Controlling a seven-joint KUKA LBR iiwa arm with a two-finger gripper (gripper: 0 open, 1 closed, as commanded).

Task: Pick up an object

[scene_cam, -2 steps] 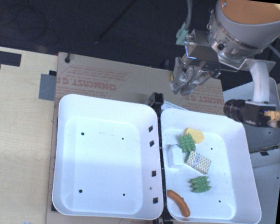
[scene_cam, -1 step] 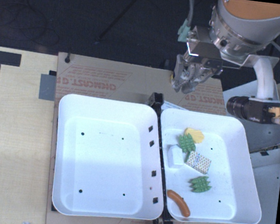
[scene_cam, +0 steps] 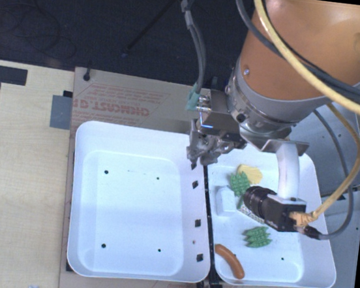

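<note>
My gripper [scene_cam: 199, 157] hangs over the ridge between the two bins, near their far edge, with nothing visibly held. The right bin [scene_cam: 308, 272] holds the loose objects. An orange sausage [scene_cam: 230, 261] lies near its front left corner. A green leafy piece [scene_cam: 258, 236] sits in the middle. A second green piece [scene_cam: 239, 180] lies next to a yellow piece [scene_cam: 250, 173] farther back. A white block [scene_cam: 225, 201] rests beside the divider. All of them are to the right of the gripper and nearer the front.
The left bin [scene_cam: 92, 161] lies to the gripper's left. Both bins rest on a brown cardboard sheet [scene_cam: 132, 104] on the pale bench. The large orange and grey arm body [scene_cam: 296, 63] overhangs the back of the right bin.
</note>
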